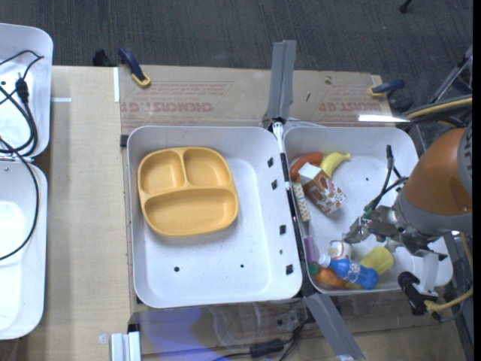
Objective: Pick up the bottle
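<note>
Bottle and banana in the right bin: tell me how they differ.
The bottle is blue with a white cap; the banana is plain yellow. The bottle lies at the bin's near edge, by the hand; the banana lies at the far end. The bottle looks straight, the banana curved. Both lie in the right bin.

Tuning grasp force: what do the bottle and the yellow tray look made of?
Bottle: looks like glossy plastic, blue body with a white cap end, lying on its side in the right bin. Tray: probably moulded plastic, matte yellow-orange, with three smooth rounded compartments and no shine.
</note>
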`<state>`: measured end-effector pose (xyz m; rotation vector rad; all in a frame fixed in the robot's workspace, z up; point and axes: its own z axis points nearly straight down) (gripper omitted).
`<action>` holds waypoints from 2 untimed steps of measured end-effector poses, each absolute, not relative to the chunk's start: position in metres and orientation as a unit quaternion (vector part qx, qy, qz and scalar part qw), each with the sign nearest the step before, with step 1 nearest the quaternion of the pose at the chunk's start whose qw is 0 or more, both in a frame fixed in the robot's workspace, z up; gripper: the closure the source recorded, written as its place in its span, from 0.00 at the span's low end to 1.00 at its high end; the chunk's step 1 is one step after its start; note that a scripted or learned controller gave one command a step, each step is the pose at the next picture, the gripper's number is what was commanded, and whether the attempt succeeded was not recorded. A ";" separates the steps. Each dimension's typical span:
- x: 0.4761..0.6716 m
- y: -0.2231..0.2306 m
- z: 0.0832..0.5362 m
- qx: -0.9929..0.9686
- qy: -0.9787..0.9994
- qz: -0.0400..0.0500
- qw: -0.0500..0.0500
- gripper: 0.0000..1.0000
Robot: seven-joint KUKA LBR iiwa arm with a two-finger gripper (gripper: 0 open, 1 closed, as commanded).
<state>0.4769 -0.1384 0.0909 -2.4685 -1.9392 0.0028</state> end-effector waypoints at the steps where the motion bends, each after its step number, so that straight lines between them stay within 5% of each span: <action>1: 0.478 -0.107 0.092 -0.742 -0.670 0.000 -0.001 0.00; 2: 0.479 -0.142 0.093 -0.644 -0.765 -0.001 -0.003 0.00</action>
